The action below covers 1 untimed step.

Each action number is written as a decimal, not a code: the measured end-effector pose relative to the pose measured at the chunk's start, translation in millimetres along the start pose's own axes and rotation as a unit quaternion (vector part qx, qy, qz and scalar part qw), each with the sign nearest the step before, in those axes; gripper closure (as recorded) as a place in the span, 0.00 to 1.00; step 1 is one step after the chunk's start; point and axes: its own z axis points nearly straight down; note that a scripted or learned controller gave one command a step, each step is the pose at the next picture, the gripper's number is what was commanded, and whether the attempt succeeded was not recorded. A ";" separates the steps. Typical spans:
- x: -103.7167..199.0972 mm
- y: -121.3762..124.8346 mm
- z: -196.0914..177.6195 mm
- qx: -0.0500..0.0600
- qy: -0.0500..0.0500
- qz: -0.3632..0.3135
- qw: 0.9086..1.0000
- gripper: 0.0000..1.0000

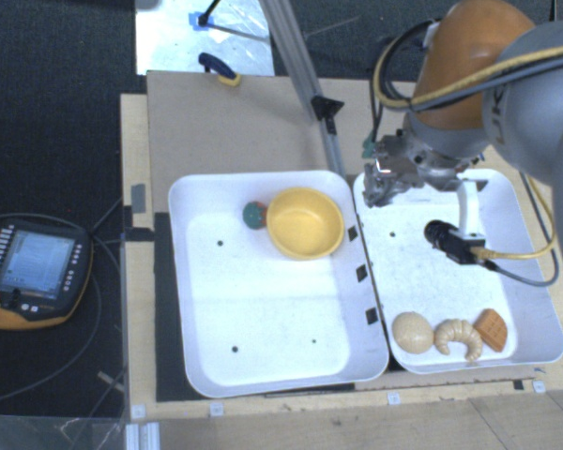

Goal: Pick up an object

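Two bins on surface [225, 120]. Pincer [383, 187] over right bin [535, 251], top-left corner; finger state can't tell. Bun [413, 332], croissant [460, 337], cracker [492, 329] at near edge. Left bin [263, 326]: yellow bowl [305, 223] w/ green ball [254, 215] beside.

You are looking down on a tan bench top [225, 125] bordered by dark carpeted floor [47, 82]. Left of the bench, a teach pendant [30, 272] with a lit screen lies on the carpet, its black cable curling toward the bench. Beyond the bench's far edge, a bright patch of pale floor [192, 22] catches light, and a grey metal pole [300, 59] slants across it.
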 end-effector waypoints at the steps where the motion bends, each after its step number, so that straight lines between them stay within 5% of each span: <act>1: 45.8 28.5 18.8 0.000 0.000 0.000 1.000 1.00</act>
